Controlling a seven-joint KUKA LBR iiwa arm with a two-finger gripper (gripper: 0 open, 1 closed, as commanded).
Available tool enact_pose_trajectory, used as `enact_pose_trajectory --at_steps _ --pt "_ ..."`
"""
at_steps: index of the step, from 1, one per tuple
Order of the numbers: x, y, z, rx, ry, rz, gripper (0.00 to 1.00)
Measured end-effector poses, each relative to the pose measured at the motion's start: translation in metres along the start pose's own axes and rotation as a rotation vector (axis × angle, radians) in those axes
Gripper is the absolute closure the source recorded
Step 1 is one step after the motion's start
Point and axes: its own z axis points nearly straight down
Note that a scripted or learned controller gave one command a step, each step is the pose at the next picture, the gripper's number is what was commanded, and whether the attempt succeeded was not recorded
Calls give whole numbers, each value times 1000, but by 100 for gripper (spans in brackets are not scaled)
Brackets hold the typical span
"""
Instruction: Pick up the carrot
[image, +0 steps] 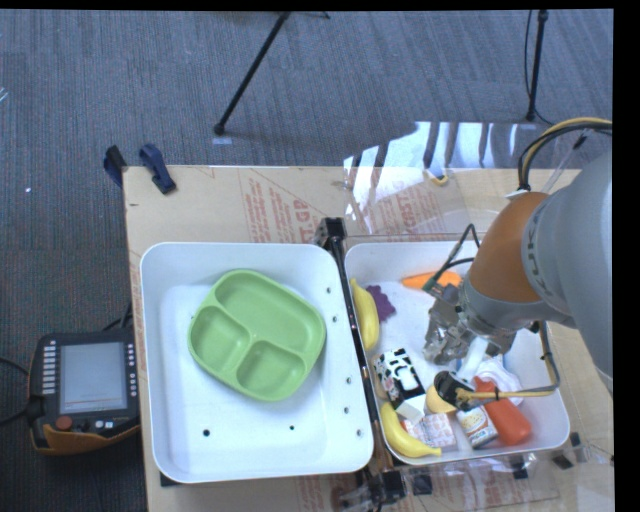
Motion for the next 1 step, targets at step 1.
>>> enact_pose_trajectory --at_steps 1 --pt "-39 -30 -77 -12 4 6 100"
